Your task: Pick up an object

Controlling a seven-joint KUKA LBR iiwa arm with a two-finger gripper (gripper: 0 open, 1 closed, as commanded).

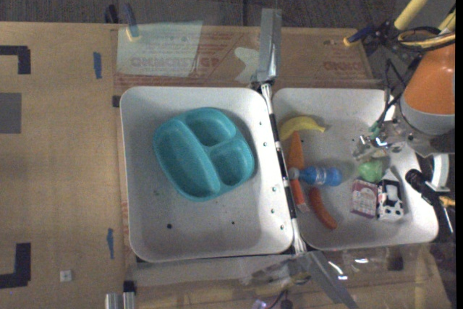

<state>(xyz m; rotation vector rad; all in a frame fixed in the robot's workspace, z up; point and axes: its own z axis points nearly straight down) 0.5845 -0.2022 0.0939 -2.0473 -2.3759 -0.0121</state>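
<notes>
nearest to us, along the lower edge of the right shallow white bin (427, 231), we see a red sausage-shaped toy (323, 208), a small maroon carton (364, 198) and a black-and-white cow-print carton (391, 200) side by side, the two cartons touching. just above them lies a round green ball-like object (372, 171), and to its left a clear blue plastic bottle (321, 176) on its side. an orange carrot-shaped toy (296, 153) stands lengthwise near the bin's left wall, with a yellow banana (302, 126) above it. our grey arm with its orange band (432, 87) comes in from the right, and the two-finger gripper (373, 143) hangs just above the green object; we cannot tell how its fingers stand, for the metal parts blur together. the left shallow white bin (137, 228) bears a teal divided plastic plate (203, 153), tilted, near its middle.
</notes>
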